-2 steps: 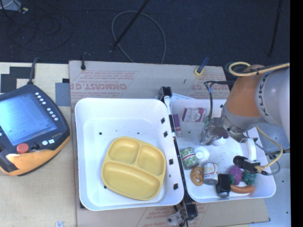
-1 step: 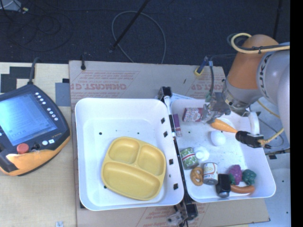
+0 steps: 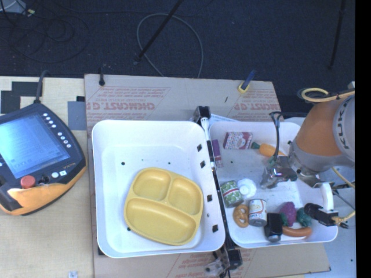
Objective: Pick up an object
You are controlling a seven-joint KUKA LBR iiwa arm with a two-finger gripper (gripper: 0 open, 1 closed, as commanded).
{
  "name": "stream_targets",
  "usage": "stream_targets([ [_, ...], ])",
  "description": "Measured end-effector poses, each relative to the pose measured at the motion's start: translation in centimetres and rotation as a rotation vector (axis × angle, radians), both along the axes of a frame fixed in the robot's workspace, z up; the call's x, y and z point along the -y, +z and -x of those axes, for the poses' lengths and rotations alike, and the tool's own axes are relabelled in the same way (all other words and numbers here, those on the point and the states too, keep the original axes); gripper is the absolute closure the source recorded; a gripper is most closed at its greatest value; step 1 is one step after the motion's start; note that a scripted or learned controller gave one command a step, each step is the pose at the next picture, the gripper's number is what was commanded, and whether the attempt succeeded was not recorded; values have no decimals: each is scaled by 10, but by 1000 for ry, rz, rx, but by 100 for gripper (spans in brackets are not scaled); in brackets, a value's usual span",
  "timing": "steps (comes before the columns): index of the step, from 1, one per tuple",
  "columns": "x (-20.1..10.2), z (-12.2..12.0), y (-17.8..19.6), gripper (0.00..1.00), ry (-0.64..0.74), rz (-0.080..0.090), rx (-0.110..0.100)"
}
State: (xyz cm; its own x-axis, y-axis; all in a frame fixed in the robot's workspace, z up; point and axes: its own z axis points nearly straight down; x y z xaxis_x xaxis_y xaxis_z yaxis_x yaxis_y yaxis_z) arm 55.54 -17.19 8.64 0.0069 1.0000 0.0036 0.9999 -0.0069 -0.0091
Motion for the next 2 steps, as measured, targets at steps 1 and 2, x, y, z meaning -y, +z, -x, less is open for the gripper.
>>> stream_targets([
  [1,23,9,135,100,6,7,15],
  [2,-19,-56,123,100,12,4,10],
])
